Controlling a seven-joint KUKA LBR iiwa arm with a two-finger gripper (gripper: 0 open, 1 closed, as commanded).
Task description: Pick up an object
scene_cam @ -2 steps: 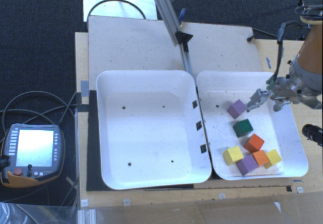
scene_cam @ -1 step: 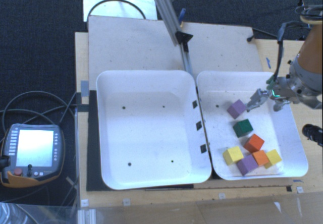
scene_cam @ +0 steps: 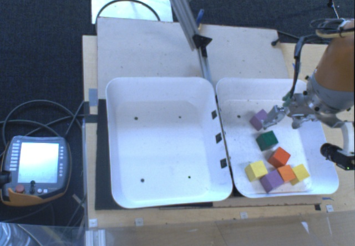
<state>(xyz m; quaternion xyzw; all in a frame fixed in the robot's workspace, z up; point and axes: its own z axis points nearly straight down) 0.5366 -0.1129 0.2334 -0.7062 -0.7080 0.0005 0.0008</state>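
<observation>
- End effector point(scene_cam: 275, 117) hovering low in the right bin point(scene_cam: 238, 95), fingertips just beside the purple block point(scene_cam: 258, 119); cannot tell whether spread or closed.
- Lying near it: green block point(scene_cam: 267, 140), with orange block point(scene_cam: 279, 157) and yellow block point(scene_cam: 256, 170) further toward the front.
- Probably handling as light, rigid, smooth-faced cubes; pinching across two opposite flat faces looking safest, corners likely slipping.

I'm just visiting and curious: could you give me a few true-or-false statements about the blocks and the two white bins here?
1. All the blocks lie in the right bin. True.
2. The green block is stacked on the yellow ones. False: it lies alone on the bin floor.
3. The gripper is beside the upper purple block. True.
4. A red ball lies among the blocks. False: everything there is a block.
</observation>
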